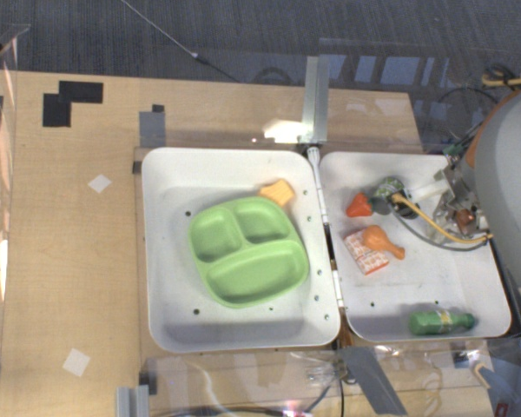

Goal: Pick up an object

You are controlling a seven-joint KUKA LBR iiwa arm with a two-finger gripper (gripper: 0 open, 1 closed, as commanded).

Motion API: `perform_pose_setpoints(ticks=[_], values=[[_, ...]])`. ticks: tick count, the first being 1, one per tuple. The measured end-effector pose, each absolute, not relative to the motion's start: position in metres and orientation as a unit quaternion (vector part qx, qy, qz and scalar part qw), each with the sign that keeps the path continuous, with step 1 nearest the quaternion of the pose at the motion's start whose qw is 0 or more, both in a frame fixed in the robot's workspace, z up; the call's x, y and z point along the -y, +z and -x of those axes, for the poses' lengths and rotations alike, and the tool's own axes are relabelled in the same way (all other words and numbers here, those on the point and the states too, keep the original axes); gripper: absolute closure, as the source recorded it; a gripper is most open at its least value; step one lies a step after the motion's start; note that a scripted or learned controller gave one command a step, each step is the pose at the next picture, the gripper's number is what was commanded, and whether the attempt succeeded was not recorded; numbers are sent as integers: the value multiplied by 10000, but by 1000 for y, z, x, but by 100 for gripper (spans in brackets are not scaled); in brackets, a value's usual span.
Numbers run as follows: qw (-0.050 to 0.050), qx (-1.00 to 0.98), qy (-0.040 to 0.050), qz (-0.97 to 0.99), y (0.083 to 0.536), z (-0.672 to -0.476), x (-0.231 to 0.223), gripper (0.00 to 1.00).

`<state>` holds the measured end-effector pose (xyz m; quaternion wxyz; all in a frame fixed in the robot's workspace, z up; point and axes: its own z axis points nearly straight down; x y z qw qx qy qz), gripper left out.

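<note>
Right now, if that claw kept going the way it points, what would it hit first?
Probably the bare floor of the right bin. The claw seems to point down near the bin's right side, apart from the orange toy; depth is unclear.

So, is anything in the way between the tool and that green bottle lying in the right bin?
Nothing visible. The tool hangs near the right bin's right wall, the green bottle lies alone by its lower wall, and bare floor runs between them. The orange toy lies off that line, further left.
</note>
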<state>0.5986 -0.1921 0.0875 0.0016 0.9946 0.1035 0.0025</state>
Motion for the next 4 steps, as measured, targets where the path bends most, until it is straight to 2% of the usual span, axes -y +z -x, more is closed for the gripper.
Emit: perform_pose_setpoints(ticks=[1, 2, 3, 4], values=[[0, -1053, 27, -9944, 87, -645, 142, 100], [-13, -1027, 20, -9947, 186, -632, 5, 100], [-6, -1763, -4, -9843, 146, -556, 139, 100], [2, -1139, 38, -9935, 89, -574, 84, 100]])
